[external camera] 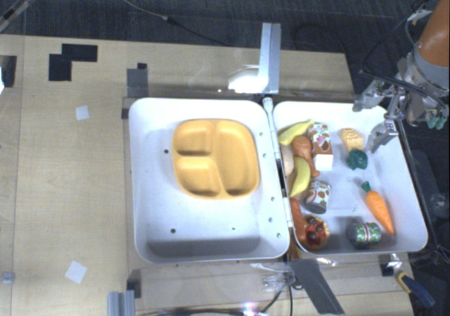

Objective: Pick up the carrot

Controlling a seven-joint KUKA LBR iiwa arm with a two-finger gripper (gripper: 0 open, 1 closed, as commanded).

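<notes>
My pincer (376,119) hangs spread wide, holding nothing; carrot (378,208) lies well below it, past the broccoli (357,160).

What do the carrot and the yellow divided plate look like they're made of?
Carrot: probably plastic toy food, with smooth, even orange and a moulded green top. Yellow plate: likely matte plastic, one uniform colour with soft rounded compartment edges and no glare.

No legible text or labels.
</notes>
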